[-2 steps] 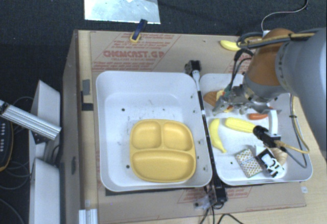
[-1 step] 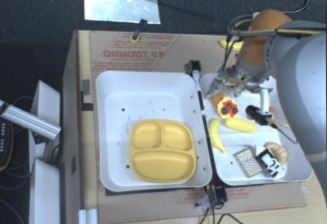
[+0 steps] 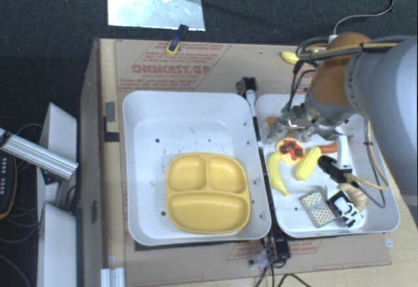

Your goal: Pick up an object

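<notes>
Hand [image 3: 287,123] sits low over the right bin [image 3: 382,217], near its back-left corner, prob lining up a grab; can't tell its spread, wrist blocks it. Small orange toy [image 3: 289,148] lies just below it, apart. Banana [image 3: 277,171] a bit further toward the front, long axis front-to-back, curved, tip toward front. Yellow divided tray [image 3: 208,191] rests flat in left bin [image 3: 140,142], well away from the hand.

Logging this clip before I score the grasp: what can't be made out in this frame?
- End effector, camera view: finger state and any contact are blurred and partly hidden by the grey arm's wrist.
- Right shallow white bin: its upper right part lies under the arm.
- Small patterned square item and black-and-white item: too small to identify.
</notes>
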Motion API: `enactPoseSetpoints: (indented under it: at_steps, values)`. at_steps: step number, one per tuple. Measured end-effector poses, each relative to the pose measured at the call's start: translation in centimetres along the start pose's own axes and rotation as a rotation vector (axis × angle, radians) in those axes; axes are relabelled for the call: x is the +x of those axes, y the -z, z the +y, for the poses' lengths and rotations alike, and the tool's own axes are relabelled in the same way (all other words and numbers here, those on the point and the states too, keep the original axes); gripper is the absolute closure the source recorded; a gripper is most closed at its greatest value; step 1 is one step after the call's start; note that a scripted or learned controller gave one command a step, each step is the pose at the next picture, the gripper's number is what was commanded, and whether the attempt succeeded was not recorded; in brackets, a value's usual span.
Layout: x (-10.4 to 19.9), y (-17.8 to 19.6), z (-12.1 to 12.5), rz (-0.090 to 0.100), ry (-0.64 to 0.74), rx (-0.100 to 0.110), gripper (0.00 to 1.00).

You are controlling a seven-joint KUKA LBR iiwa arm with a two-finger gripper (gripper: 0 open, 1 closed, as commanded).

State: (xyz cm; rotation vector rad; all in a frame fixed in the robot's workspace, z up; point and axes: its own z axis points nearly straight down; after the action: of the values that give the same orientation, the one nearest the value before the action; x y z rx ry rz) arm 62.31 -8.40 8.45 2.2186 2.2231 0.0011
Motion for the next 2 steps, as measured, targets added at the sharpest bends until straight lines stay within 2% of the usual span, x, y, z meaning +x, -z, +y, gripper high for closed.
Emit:
enactPoseSetpoints:
  at_steps: [1,2]
  values:
    - [-1.5,0.0,-3.7,0.000,-0.001,0.000,0.00]
    - [0.0,0.0,-0.4,0.000,0.002,-0.001,0.00]
